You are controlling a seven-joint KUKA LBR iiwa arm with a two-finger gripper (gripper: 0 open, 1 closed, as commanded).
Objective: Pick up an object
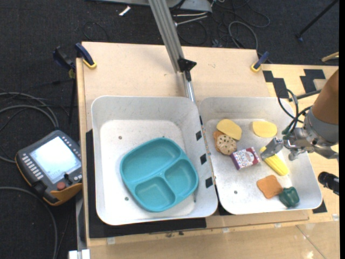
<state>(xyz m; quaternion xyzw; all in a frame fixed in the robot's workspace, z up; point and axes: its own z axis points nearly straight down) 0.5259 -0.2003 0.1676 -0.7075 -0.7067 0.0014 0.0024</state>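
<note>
The end effector (282,146) hovers with fingers spread over the yellow corn cob (276,165) in the right bin (308,183).

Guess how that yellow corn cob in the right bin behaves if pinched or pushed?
The corn cob looks like moulded toy plastic, so probably stiff and light. Its rounded, elongated shape suggests it may roll sideways when nudged. The tool sits right above it; a glossy surface could slip from a pinch.

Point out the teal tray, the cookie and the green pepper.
teal tray (141,166): camera view, on the floor of its big compartment.
cookie (226,144): camera view, on the middle of its top face.
green pepper (289,197): camera view, on the middle of its body.
</note>
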